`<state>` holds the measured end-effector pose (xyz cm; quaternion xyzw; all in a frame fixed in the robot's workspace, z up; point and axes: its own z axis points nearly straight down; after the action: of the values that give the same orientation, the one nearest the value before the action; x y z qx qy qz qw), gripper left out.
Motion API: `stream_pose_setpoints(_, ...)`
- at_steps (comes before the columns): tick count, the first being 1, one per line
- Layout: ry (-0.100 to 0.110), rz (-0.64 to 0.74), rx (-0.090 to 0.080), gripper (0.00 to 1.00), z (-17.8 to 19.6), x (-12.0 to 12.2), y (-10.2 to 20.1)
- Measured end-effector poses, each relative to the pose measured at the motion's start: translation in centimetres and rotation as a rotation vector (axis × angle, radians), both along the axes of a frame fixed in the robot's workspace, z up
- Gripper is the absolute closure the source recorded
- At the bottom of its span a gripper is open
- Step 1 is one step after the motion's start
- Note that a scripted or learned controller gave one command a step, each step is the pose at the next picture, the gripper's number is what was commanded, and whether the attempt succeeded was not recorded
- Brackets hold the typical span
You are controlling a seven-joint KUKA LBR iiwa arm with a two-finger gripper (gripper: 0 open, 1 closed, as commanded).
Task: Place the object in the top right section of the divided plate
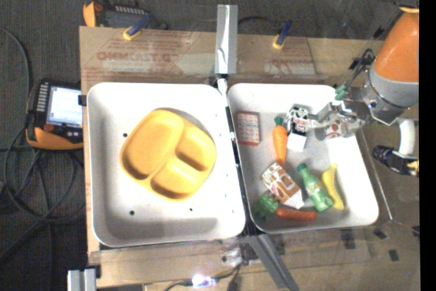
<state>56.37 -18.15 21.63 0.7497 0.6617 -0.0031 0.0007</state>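
A yellow divided plate [169, 153] lies in the left white bin [102, 215], tilted so its three sections face different ways. My gripper [331, 123] hangs over the upper right part of the right bin [361, 215], reaching in from the right. Just left of it sits a small black-and-white carton [298, 123]; whether they touch is unclear. An orange carrot [280, 139] lies left of the carton.
The right bin also holds a red-labelled packet [248, 127], an orange-and-white box [280, 182], a green bottle [313, 187], a yellow piece [332, 186], a red-orange vegetable [296, 215] and a green item [266, 204]. A metal post [225, 37] stands behind the bins.
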Motion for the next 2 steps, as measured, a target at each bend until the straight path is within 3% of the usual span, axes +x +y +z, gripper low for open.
stream_pose_setpoints(1,-0.005,0.256,0.005,1.0,1.9,-0.7,8.3)
stream_pose_setpoints(2,0.0,0.329,0.007,1.0,-3.3,-8.1,17.5)
